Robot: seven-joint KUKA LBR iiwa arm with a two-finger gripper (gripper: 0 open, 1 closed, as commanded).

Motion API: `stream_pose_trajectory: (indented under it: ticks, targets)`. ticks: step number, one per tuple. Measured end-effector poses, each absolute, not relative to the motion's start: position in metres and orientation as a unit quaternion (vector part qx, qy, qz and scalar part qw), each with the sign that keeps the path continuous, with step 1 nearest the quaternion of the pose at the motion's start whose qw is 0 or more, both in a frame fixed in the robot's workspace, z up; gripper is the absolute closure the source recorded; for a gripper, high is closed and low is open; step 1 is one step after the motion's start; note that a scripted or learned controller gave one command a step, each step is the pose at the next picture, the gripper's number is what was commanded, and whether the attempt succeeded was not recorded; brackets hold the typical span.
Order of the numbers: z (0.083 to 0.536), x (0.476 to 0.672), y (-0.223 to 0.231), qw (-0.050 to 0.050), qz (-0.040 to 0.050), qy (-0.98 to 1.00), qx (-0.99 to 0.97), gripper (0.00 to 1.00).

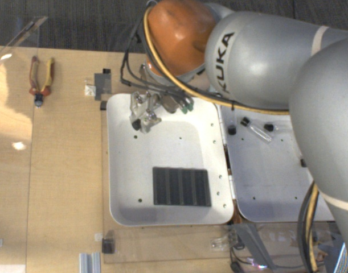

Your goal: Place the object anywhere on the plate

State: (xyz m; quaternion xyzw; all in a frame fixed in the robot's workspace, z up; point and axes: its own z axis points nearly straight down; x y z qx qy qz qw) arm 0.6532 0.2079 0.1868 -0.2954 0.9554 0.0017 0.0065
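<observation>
Left of the left bin (119,169), pliers (40,79) lay on the bench. The gripper (143,118) hovered over that bin's far-left corner; its state could not be told. The dark ribbed plate (181,186) sat near the bin's front edge, bare, so placing seemingly remained undone. Which object was meant was unclear.

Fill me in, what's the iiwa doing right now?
The KUKA arm reaches in over the left bin, its end effector near that bin's upper left corner. A dark ribbed rectangular plate lies flat lower in the same bin, apart from the end effector. I can't make out an object in it. Pliers lie on the bench outside the bins.
</observation>
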Motion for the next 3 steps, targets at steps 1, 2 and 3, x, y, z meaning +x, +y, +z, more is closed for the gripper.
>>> stream_pose_trajectory:
  ticks: [1, 2, 3]
  targets:
    - [0.206, 0.67, 0.236, 0.005, 0.0026, 1.0, -0.027, 1.0]
    - [0.126, 0.669, 0.228, 0.003, 0.002, 0.99, 0.142, 1.0]
    - [0.091, 0.624, 0.237, 0.007, 0.0029, 0.993, -0.115, 1.0]
